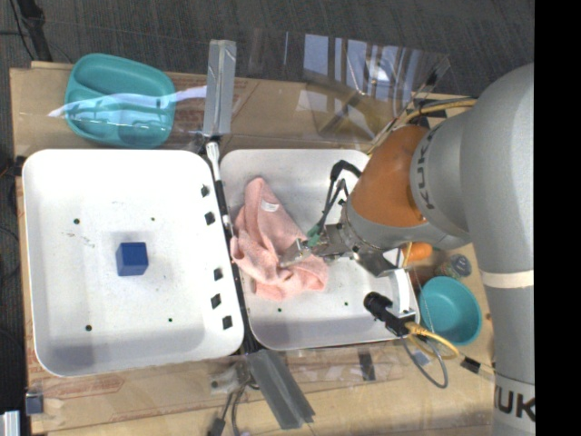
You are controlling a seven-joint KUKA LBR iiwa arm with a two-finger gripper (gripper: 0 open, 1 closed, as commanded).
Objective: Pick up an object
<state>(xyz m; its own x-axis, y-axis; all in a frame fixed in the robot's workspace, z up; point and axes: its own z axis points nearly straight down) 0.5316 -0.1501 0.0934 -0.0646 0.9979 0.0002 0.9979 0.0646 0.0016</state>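
Down in the right white bin [272, 330], two-finger gripper [304, 252] pinching the crumpled pink cloth [265, 234] at its right fold — soft, light, limp, best taken by a bunched ridge.

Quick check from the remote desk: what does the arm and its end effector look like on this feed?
The arm is smooth grey with an orange band above the wrist and dark KUKA lettering on its casing. Black cables loop beside the wrist. The end effector is a small metallic and dark assembly with a bit of green on it.
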